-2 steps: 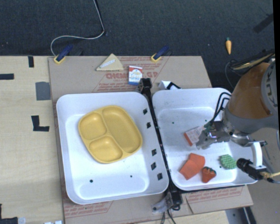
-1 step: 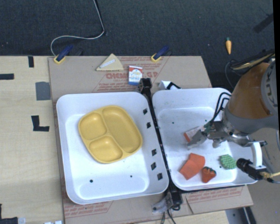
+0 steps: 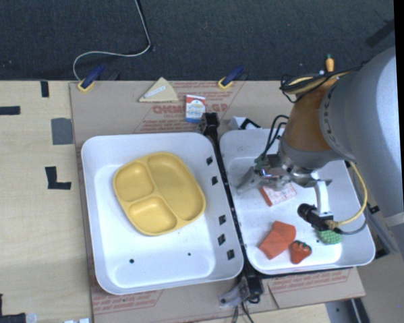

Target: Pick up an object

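Left bin (image 3: 106, 264) white; divided plate (image 3: 158, 192) yellow. Right bin (image 3: 355, 251) white: orange block (image 3: 277, 239), red strawberry (image 3: 300, 252), white-and-red packet (image 3: 279, 195). Far small box (image 3: 195, 108) red-white-blue. Arm (image 3: 362, 115) grey, orange band (image 3: 308, 128).

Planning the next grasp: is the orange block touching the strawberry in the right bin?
Cannot tell. In the camera view the orange block and the strawberry sit right beside each other with edges meeting, but the slanted view shows neither contact nor gap plainly.

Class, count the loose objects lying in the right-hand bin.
3: a small card under the gripper, an orange block, a strawberry beside it. The arm may hide others.
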`<act>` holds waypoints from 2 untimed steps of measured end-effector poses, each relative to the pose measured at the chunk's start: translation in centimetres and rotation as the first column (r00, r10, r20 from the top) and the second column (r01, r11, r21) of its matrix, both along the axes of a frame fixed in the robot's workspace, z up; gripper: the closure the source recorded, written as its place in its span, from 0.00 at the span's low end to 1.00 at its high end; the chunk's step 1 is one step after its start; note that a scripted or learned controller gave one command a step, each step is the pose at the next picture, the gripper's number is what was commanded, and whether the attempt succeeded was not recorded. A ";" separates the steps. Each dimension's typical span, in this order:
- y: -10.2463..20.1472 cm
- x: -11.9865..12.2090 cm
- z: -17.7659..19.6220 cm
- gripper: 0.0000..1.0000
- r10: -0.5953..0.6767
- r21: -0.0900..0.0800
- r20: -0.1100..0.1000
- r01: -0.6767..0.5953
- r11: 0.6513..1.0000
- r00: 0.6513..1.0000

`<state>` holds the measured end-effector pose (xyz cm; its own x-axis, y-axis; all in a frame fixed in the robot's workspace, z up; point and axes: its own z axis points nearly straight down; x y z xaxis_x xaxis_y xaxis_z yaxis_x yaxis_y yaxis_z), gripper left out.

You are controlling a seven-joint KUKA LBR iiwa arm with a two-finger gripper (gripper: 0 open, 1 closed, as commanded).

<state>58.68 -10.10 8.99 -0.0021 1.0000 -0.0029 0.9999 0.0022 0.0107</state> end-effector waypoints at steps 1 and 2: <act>-0.2 0.2 1.2 1.00 0.000 -0.005 0.008 0.000 1.000 1.000; -0.1 0.2 1.2 0.00 0.001 -0.005 0.009 -0.001 1.000 1.000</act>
<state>58.90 -10.21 10.22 -0.0032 1.0000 -0.0074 0.9998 0.0033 0.0196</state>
